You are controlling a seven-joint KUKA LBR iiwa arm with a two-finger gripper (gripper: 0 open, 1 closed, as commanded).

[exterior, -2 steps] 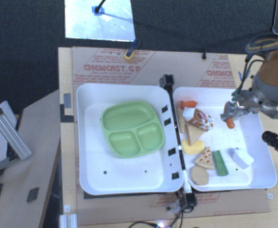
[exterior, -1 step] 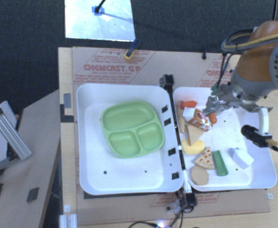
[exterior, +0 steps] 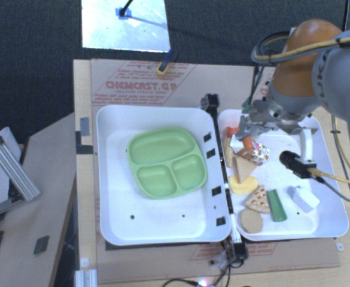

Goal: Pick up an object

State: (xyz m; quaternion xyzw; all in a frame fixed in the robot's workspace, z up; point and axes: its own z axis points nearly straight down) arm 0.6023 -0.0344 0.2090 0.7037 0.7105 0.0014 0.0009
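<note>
Starting nearest the camera, a round tan biscuit [exterior: 252, 221] is seen in the right bin [exterior: 329, 219], to the right of the green plate [exterior: 167, 162] and nearer than its near rim. Just beyond the biscuit, a pizza slice [exterior: 258, 200] and a green stick [exterior: 276, 205] are laid side by side, close enough that they may be touching. A pale grey block [exterior: 304, 198] is set apart from them, farther right of the plate. A yellow piece [exterior: 243, 186] is found level with the plate's near compartments, and a tan wedge [exterior: 241, 168] is stacked against its far side.

The plate itself is placed near the middle of the left bin [exterior: 121, 214], with its two small compartments toward the camera and the long one away.

Level with the plate's middle, a red-and-white packet [exterior: 256, 153] is lying against the wedge. The gripper [exterior: 246, 136] is lowered right at the packet's far edge, to the right of the plate. Whether it is apart or together cannot be told, and nothing is seen to be held by it. A small orange piece [exterior: 227, 139] is partly hidden beside it.

The grey arm [exterior: 336, 70] is reached in from the far right, well beyond the plate's level.

Past the plate's far rim, printed cardboard [exterior: 142, 85] is spread under both bins — and beyond that, a shiny sheet [exterior: 125, 17] is laid flat.
</note>
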